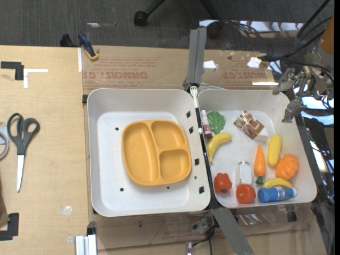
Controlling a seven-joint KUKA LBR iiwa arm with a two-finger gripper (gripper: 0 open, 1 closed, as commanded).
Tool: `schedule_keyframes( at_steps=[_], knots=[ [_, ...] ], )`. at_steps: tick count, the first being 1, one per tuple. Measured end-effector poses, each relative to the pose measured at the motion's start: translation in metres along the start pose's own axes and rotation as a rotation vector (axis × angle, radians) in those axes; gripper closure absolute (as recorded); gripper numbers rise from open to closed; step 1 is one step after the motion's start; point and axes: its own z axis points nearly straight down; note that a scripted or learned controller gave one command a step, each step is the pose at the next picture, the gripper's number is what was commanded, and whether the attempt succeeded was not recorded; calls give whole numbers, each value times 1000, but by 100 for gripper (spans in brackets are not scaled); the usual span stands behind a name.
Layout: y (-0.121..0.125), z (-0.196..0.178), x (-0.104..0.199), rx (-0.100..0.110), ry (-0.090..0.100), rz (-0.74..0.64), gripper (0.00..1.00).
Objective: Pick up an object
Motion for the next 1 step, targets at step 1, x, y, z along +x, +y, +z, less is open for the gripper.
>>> schedule_keyframes(
  at_steps=[1],
  knots=[
    [27,123,17,-1,1,164,0]
  ],
)
